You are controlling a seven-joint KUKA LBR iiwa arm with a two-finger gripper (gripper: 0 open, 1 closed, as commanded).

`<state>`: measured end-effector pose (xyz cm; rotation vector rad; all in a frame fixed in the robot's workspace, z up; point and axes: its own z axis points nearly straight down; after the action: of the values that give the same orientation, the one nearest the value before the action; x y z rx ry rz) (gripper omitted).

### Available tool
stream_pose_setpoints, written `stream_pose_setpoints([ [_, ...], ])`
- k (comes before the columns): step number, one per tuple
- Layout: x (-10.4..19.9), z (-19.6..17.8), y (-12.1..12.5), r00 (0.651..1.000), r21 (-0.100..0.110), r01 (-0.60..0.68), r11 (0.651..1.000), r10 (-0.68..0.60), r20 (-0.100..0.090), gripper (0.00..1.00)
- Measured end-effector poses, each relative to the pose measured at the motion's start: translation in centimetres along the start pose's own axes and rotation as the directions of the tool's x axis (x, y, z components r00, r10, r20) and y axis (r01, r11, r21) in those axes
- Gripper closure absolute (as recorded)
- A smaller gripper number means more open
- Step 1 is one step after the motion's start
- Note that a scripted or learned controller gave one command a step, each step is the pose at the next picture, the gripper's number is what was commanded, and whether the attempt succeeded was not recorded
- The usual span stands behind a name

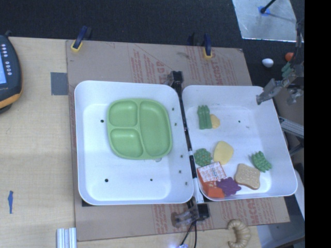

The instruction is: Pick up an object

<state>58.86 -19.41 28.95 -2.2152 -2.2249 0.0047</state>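
The right bin [243, 107] holds several toy foods. A green asparagus bundle [205, 117] lies beside a small yellow piece [214, 121]. Further forward are a green broccoli [202, 156], a yellow chip [223, 151], a green leafy piece [261, 161] and a slice of toast [247, 175]. A red-and-white packet [211, 172], a purple piece [228, 185] and an orange piece [212, 191] crowd the bin's front left corner. My gripper [269, 91] hangs over the bin's far right corner, apart from all the foods, with nothing visibly held.
The left bin [93, 180] bears a green divided plate [139, 128]. A tan curled toy [239, 233] lies on the bench in front of the right bin. A handheld control pad [8, 71] sits at the far left, and clamps [207, 48] hold the cardboard.
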Motion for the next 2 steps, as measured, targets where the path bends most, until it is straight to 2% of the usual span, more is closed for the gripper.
stream_pose_setpoints([
  [1, 4.4, 10.3, 0.7, 1.0, 0.01, 0.005, 1.0, -0.005, -0.004, 0.0],
  [2, 8.8, 14.9, 2.6, 1.0, 0.005, 0.006, 1.0, -0.006, -0.003, 0.0],
])
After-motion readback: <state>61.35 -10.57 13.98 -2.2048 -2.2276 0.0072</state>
